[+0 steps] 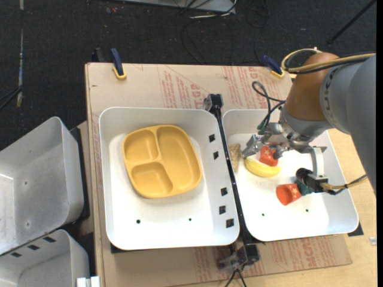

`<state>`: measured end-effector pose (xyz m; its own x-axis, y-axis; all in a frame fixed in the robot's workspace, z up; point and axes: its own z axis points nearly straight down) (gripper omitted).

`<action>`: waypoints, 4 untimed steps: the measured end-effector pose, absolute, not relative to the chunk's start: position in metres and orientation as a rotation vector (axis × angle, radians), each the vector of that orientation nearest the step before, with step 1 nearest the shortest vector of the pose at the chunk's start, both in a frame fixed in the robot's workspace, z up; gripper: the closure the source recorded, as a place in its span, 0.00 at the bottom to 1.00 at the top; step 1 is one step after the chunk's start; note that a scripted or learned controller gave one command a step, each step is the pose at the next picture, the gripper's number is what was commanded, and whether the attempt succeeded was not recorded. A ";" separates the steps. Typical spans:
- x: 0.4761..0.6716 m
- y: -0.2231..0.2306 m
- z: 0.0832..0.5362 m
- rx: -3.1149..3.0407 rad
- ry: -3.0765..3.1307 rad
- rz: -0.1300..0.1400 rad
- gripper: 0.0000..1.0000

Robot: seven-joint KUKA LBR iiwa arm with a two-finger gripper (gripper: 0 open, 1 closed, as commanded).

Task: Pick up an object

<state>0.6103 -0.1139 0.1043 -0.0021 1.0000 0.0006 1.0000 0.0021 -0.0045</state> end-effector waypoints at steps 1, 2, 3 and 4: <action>0.612 -0.114 0.118 -2.222 -2.222 -0.001 1.00; 0.609 -0.108 0.179 -2.221 -2.228 -0.005 1.00; 0.606 -0.111 0.223 -2.222 -2.227 -0.004 1.00; 0.607 -0.111 0.277 -2.221 -2.229 -0.005 1.00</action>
